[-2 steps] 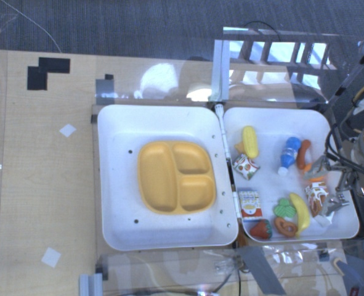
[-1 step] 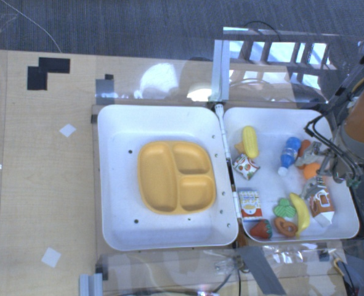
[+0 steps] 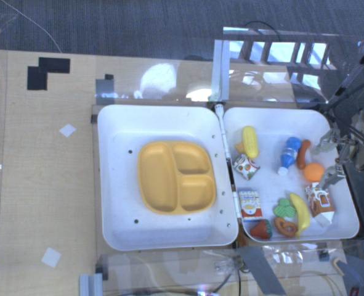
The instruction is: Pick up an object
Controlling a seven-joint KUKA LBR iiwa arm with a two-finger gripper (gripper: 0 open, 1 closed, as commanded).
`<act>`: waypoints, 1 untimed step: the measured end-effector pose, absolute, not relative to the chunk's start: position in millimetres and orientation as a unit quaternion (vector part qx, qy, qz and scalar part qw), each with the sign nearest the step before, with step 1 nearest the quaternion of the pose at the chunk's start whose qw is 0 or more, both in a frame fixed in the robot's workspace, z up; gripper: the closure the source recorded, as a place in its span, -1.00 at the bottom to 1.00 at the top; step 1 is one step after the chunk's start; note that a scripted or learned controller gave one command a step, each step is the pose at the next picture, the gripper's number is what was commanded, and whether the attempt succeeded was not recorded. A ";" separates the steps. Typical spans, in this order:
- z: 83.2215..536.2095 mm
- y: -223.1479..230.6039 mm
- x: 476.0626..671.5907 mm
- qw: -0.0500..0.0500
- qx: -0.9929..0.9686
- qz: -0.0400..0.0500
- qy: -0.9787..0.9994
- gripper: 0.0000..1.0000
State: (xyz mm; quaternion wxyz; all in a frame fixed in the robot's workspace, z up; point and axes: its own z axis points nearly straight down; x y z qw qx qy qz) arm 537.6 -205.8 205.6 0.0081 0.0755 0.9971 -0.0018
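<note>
My gripper (image 3: pixel 330 160) reaches in at the right rim of the right bin (image 3: pixel 269 123). It is open, one fingertip (image 3: pixel 325 144) toward the back and the other toward the front, with nothing between them. An orange ball (image 3: pixel 313 171) lies just left of the front fingertip. A brown sausage (image 3: pixel 302 154) and a blue bottle (image 3: pixel 290 152) lie further left. A yellow corn cob (image 3: pixel 250 142) sits at the bin's back left. A banana (image 3: pixel 300 209) and a white and orange carton (image 3: pixel 321 203) lie near the front right.
The left bin (image 3: pixel 120 184) holds a yellow divided plate (image 3: pixel 176 176). In the right bin there are also a small printed carton (image 3: pixel 246 166), a fries box (image 3: pixel 249 203), a strawberry (image 3: pixel 261 229) and a green toy (image 3: pixel 285 208). A metal frame (image 3: pixel 280 51) stands behind the bins.
</note>
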 end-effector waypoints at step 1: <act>146.2 -167.5 488.2 0.002 0.355 0.000 0.935 -1.00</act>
